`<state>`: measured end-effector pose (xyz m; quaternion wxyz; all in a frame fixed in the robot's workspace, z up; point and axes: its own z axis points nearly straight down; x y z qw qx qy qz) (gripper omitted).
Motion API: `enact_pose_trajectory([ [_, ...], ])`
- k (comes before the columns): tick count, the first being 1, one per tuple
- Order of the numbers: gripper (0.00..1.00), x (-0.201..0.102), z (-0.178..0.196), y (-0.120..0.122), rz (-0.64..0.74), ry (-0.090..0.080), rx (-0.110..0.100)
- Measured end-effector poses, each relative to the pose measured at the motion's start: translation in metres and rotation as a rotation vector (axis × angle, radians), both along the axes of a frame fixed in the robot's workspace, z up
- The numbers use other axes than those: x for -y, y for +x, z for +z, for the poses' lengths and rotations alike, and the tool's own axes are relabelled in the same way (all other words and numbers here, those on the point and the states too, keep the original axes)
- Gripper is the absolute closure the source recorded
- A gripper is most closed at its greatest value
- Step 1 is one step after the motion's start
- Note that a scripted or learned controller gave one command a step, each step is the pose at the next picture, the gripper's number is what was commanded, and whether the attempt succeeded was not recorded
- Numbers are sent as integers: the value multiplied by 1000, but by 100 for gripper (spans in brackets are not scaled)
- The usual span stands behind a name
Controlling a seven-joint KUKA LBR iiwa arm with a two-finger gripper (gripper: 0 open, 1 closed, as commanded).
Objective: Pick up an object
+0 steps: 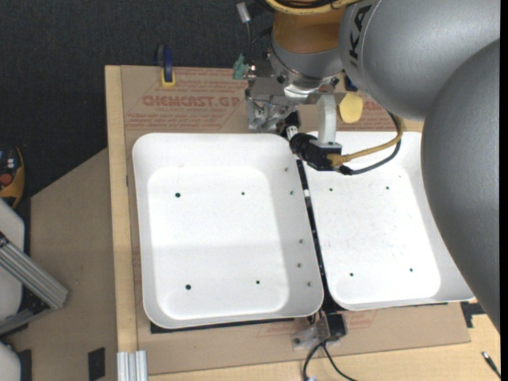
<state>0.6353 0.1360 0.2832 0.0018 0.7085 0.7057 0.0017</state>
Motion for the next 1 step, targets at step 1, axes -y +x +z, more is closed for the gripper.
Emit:
enact_pose_trajectory([
  [1,100,74,71,33,-3,-2,6],
])
